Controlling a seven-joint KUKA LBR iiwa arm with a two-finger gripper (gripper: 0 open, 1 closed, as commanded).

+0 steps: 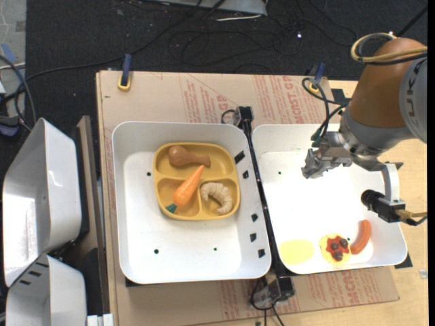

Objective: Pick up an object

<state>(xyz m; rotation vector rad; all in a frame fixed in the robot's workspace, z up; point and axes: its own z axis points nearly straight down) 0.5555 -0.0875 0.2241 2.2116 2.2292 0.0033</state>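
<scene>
White plastic, two shallow bins side by side on a cardboard-topped desk [204, 87]. In the left bin [136, 250]: a yellow divided plate [162, 195], set toward the far middle. On that plate: a brown toy drumstick [187, 157] in the far compartment, an orange toy carrot [188, 187] lying aslant across the near-left compartment with its tip toward the far right, and a pale curled shrimp [218, 196] in the near-right compartment. In the right bin [285, 175]: three small things in a row along the near edge. From left to right: a flat pale-yellow disc [297, 251], a small red and dark piece on a yellow base [336, 246], just beside the disc, and an orange-red sausage [361, 236] tilted, just right of that piece. Above the far half of the right bin: the grey tool [318, 163], hanging from the orange-banded wrist and reaching in from the right, well apart from the three things at the near edge. Nothing visible in its grip; how far open, cannot tell at this size. Blue and yellow clamps at the far edge of the desk, cables on the dark floor beyond.
</scene>
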